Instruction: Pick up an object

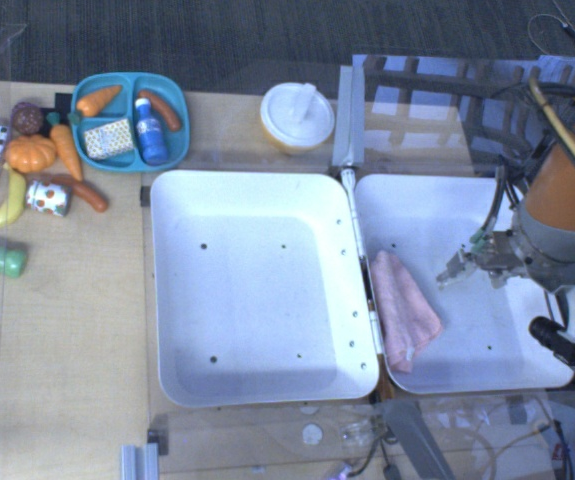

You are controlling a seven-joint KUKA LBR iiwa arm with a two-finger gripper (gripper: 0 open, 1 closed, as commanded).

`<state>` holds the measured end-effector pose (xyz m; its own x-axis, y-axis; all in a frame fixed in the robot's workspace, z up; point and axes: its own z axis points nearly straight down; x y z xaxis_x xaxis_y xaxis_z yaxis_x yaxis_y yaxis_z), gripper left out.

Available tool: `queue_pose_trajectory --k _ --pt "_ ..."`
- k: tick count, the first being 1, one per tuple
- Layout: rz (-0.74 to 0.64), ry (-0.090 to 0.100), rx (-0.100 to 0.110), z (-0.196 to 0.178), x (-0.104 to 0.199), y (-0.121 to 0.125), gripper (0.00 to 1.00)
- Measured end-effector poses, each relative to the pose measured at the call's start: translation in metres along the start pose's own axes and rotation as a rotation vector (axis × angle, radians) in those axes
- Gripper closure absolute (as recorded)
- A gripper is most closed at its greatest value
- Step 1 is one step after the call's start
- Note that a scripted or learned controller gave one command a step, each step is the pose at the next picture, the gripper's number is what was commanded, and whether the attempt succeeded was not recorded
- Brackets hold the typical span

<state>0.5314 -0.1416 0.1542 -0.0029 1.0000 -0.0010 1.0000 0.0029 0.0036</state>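
Gripper (pixel 464 264) hangs over right bin (pixel 527 363). Cloth (pixel 403 308) lies in that bin, just left of gripper, against the wall. Left bin (pixel 182 368) sits further left. Tray (pixel 130 121) and cup (pixel 297 116) far left, behind the bins.

Two white bins: the left bin (pixel 252 288) and the right bin (pixel 467 338), each dotted with small dark holes. A pale pink cloth (pixel 403 308) lies in the right one. The bench (pixel 67 348) is light tan wood. The arm (pixel 562 203) is grey with an orange band, and the claw (pixel 467 260) is metallic grey. A teal divided plate (pixel 130 121) carries orange toy carrots and a blue bottle (pixel 151 130). Nearby are an orange pumpkin (pixel 30 154), a yellow banana (pixel 9 200), and a white lidded cup (pixel 297 116) with a yellow rim.
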Motion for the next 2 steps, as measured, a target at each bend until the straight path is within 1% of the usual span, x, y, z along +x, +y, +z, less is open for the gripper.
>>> queue_pose_trajectory --k 1,2 --pt "-0.029 -0.003 -0.009 0.065 -0.047 -0.014 0.0" --pt "-0.131 -0.001 -0.008 0.064 0.009 0.021 0.0"
